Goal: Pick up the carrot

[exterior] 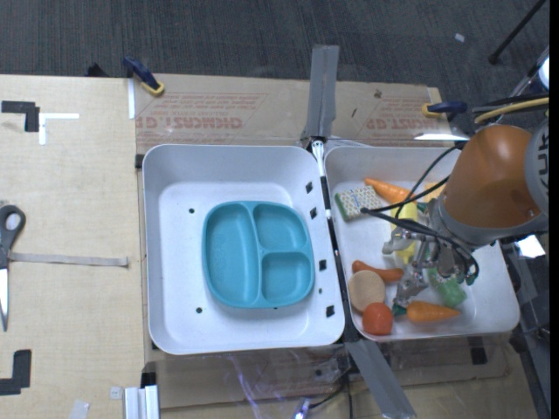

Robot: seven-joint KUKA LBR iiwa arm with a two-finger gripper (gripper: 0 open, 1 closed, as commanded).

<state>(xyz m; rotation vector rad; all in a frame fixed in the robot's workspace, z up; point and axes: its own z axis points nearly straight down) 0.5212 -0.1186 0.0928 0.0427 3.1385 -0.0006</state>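
Carrot [432, 312]: lies just below-right of my pincer [417, 279], near touching, in the right bin [502, 321] at its front edge. Long axis approx. left-right, fat end left by the red tomato [377, 319], tip pointing right. Orange, smooth, short, tapered. A 2nd orange carrot-like piece [387, 189] sits well above, at the back. Pincer state: can't tell, cables and wrist in the way.
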